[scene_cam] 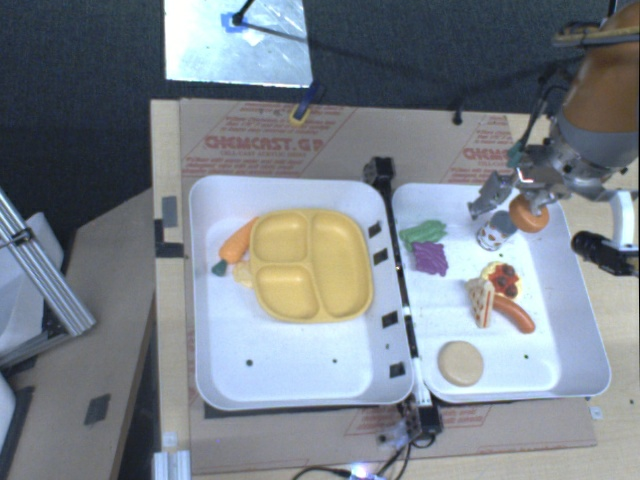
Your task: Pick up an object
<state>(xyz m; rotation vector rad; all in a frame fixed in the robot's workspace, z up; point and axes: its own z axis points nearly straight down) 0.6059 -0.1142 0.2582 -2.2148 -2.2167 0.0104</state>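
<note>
Two shallow white bins sat side by side on the worktop point(480, 133), which was covered with printed brown cardboard. The left white bin point(215, 368) held a yellow three-compartment plastic plate point(305, 265). An orange toy carrot point(237, 240) lay against the plate's left edge, its green tip pointing down-left.

The right white bin point(575, 353) held several toy foods. A green leafy piece point(424, 232) lay near the top left, with a purple bunch-shaped piece point(431, 258) just below it. A pizza-like slice with red and dark toppings point(502, 278) sat toward the centre right. A tan wedge point(481, 301) lay just beside a reddish-orange sausage point(512, 314). A round beige biscuit-shaped disc point(461, 362) rested near the bin's front edge, apart from the others.

The grey arm with its orange band point(603, 88) reached in from the right, over the upper part of the right bin. The gripper point(505, 218) hung above the bin's top area. A round orange ball-like object point(529, 214) appeared at the gripper; whether it was held between the fingers could not be determined. The gripper's state, released or clenched, could not be told from this view.
</note>
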